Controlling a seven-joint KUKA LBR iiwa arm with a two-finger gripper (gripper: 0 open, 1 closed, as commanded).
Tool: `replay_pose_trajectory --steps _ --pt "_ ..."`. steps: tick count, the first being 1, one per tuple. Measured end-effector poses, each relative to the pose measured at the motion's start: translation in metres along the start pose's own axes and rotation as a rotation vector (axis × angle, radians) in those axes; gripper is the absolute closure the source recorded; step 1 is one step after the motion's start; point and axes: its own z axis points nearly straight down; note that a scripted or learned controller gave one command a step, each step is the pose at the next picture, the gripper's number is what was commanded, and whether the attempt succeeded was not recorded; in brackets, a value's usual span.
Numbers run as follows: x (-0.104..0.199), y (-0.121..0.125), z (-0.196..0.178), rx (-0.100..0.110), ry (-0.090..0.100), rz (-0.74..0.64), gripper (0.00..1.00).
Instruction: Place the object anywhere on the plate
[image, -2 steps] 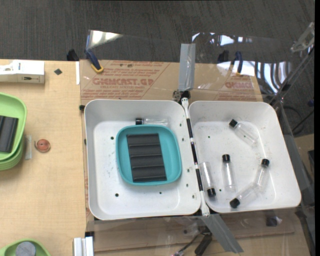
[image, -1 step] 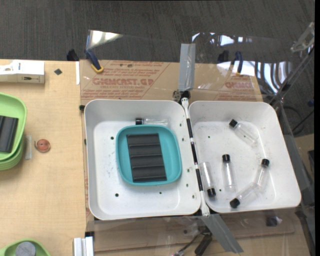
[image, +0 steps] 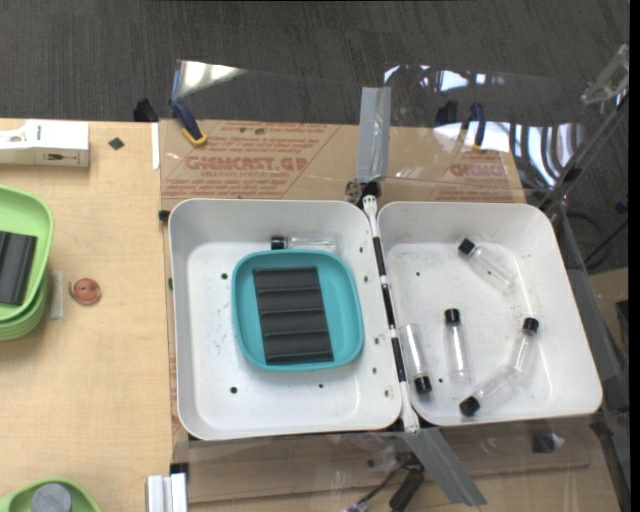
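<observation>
Vials loose in right bin, one by the plate

Vials: five clear ones with black caps lie in the right bin (image: 560, 330). One (image: 483, 259) sits near its far edge, one (image: 455, 343) mid-bin, one (image: 412, 357) along the left wall, one (image: 523, 345) toward the right wall, one (image: 487, 391) near the front edge. Glass is see-through against white, so bodies are hard to trace; caps show best. A sixth vial (image: 300, 243) lies in the left bin (image: 195, 330), just beyond the far edge of the teal plate (image: 345, 305), apart from it or barely touching, can't tell. Plate carries a dark ribbed insert (image: 292, 315).

Gripper state: cannot tell.

Brown cardboard (image: 260, 160) behind the bins bears reddish print, partly readable as "CHEMCAST GP"; rest too faint. Clear plastic sheet (image: 450, 90) at the bench's far edge blurs what's behind. Green tray (image: 25, 265) is cut off at the left edge, green lid (image: 50, 497) cut off at the front-left corner. White box (image: 45, 143) has a label, unreadable.
</observation>
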Motion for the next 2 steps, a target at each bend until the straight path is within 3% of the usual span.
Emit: replay_pose_trajectory --steps 2 --pt "0.0000 0.0000 0.0000 0.000 0.000 0.000 0.00"
